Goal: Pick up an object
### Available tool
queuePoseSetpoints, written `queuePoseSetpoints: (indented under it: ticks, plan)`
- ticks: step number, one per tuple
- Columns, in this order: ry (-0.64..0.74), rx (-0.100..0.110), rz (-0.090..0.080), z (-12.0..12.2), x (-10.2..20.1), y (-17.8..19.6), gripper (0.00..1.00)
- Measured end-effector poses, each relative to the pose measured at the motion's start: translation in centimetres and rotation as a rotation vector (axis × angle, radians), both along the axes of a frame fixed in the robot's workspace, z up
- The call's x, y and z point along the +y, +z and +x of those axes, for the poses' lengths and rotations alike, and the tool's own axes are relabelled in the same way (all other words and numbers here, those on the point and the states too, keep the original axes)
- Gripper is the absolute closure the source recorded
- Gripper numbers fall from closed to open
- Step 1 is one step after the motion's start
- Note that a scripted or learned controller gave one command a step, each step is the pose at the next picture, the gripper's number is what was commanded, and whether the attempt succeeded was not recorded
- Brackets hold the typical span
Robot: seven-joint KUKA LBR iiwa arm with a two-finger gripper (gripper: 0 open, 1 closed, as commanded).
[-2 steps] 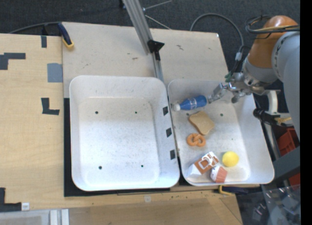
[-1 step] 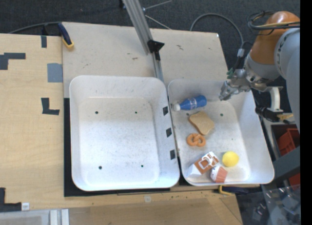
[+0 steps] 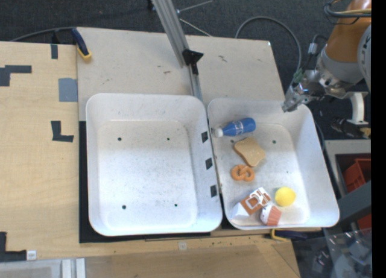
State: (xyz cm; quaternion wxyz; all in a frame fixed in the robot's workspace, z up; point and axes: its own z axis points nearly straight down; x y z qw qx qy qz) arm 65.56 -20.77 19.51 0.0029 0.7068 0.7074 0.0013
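Camera view, operator: your gripper [image 3: 291,103] sits at the upper right corner of the right bin [image 3: 319,168], above its rim, and nothing is seen between its fingers; whether they are spread or closed, you cannot tell from this angle. The candidate objects all lie in that bin: a blue bottle [image 3: 237,128] at about 10 o'clock from the bin's centre, a slice of bread [image 3: 249,151] near centre, a pretzel [image 3: 242,173] just below it, a carton [image 3: 256,200] at 6 o'clock, a yellow ball [image 3: 284,196] at 5 o'clock. The left bin [image 3: 96,150] holds none. Judged stage: approach, no pick begun. Your next move calls for travel toward 8 o'clock, then descent over one chosen item.
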Motion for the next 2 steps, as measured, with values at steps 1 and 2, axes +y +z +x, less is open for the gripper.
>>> queuePoseSetpoints:
  ticks: [1, 2]
  plan:
    - [0.001, 0.000, 0.000, 0.1, 0.0, 5.4, 1.00]
    - [0.005, 0.007, 0.004, -1.1, 6.3, 5.5, 1.00]
